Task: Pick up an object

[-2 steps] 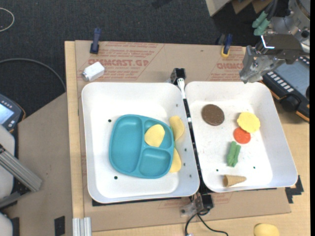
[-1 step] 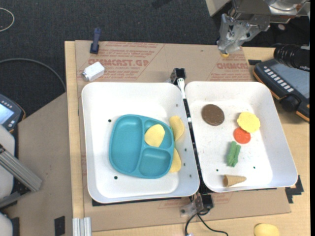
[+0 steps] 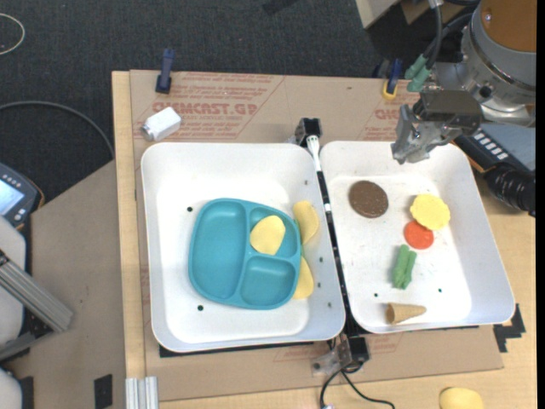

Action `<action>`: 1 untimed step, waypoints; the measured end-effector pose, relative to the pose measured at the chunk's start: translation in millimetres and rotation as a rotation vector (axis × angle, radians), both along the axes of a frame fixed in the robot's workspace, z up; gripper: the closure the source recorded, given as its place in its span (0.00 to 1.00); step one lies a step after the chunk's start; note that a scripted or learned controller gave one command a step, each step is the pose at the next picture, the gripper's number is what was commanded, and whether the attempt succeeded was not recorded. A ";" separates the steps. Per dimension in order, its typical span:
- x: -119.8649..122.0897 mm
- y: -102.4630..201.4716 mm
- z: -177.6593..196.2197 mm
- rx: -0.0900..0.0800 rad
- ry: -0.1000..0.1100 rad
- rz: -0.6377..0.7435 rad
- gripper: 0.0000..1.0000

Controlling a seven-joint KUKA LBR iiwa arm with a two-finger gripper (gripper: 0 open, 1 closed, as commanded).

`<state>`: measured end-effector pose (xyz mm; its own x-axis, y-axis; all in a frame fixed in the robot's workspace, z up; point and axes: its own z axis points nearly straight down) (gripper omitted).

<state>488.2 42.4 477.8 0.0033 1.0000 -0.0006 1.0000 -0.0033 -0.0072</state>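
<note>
My gripper point(image 3: 412, 149) hangs over the far edge of the right bin point(image 3: 477, 228), with nothing between its fingers. Below it in that bin lie a brown round cookie point(image 3: 368, 199), a yellow ruffled piece point(image 3: 429, 211), a red-orange disc point(image 3: 418, 235), a green stick point(image 3: 403, 267) and a tan cone point(image 3: 404, 313). The cookie is the closest, a little to the left and nearer the camera than the gripper.
The left bin point(image 3: 170, 228) holds a teal divided plate point(image 3: 226, 258) with a yellow piece point(image 3: 268, 233) in it and yellow pieces point(image 3: 307, 220) beside its right rim. A black bar point(image 3: 324, 203) runs between the bins. A white block point(image 3: 161, 123) lies on the cardboard behind.
</note>
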 end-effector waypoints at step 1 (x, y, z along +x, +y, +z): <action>48.8 11.7 60.6 0.001 -0.017 0.004 1.00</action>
